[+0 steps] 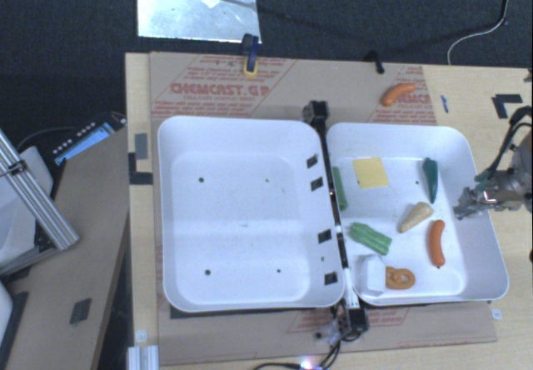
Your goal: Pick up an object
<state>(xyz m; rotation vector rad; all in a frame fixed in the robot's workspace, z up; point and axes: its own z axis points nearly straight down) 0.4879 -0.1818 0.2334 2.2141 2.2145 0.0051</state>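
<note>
My gripper (468, 203) hung at the bin's three o'clock; jaws, I couldn't tell. The carrot (436, 242) looked light, smooth; I'd pinch its middle.

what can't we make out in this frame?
- Tool, camera view: small and blurred at the right bin's rim; finger state unreadable.
- Arm: cut off by the right edge of the view.
- White piece beside the pretzel: blends into the white bin, shape unclear.
- Thin green strip: lies against the divider, too thin to identify.
</note>
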